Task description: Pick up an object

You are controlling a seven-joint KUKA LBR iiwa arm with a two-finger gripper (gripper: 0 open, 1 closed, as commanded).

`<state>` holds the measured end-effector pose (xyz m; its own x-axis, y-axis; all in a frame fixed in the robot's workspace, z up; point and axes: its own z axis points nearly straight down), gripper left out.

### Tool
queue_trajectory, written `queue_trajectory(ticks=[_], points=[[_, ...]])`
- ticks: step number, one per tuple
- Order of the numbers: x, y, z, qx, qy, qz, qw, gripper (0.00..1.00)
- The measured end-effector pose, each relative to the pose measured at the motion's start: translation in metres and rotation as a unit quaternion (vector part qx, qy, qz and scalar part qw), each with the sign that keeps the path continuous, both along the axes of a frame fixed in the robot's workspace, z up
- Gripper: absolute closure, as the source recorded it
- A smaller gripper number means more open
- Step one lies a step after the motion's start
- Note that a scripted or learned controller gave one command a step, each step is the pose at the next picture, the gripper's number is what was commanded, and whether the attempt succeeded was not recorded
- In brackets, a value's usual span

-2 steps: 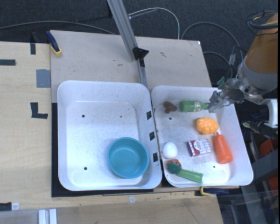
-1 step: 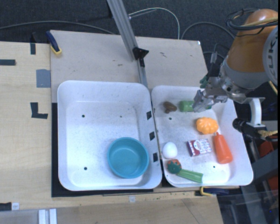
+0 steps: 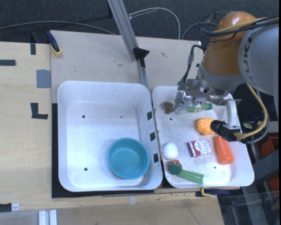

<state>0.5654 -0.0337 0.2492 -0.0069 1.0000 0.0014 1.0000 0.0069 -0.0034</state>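
Observation:
My gripper (image 3: 185, 103) hangs low over the far part of the right bin (image 3: 243, 172). A thin green object (image 3: 201, 108) pokes out to the right from under it, and whether it is gripped is hidden. A small brown lump (image 3: 168, 108) lies just left of the gripper. Nearer the front lie a yellow-orange fruit (image 3: 204, 125), a red box (image 3: 199, 148), an orange carrot-like piece (image 3: 223, 151), a white egg (image 3: 170, 150) and a green stick with a red and teal head (image 3: 185, 172).
The left bin (image 3: 75, 107) holds a blue bowl (image 3: 128, 157) at its front right. A grey metal pole (image 3: 124, 22) slants in from the top to the wall between the bins. The arm's black cable (image 3: 229, 131) hangs over the right bin's right side.

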Motion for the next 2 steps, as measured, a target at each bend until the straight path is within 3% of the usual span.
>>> queue_trajectory(ticks=[2], points=[[-0.015, 0.101, -0.015, 0.0001, 0.000, 0.000, 1.0000, 1.00]])
